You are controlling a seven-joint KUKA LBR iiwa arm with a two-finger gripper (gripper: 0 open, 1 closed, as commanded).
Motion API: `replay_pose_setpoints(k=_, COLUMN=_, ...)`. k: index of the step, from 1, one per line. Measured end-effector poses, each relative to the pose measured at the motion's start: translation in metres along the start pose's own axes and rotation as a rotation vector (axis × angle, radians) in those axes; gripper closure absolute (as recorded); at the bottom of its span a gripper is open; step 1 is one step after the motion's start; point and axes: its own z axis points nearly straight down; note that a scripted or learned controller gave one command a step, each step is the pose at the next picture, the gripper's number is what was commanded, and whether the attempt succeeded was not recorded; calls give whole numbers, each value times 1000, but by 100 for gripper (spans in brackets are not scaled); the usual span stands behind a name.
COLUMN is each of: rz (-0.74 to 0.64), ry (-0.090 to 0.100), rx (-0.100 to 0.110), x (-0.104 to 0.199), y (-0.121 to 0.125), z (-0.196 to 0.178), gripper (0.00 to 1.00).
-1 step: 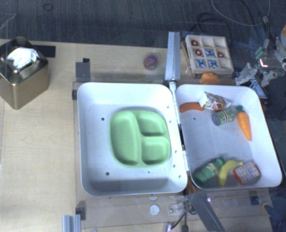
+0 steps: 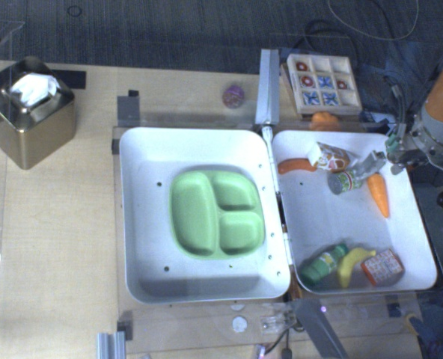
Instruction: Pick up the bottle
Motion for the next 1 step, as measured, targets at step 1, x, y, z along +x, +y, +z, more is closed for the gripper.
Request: replay_pose_setpoints(k=1, rz=112, ry=1, rx=0, x=0, y=-8, z=56, gripper=0)
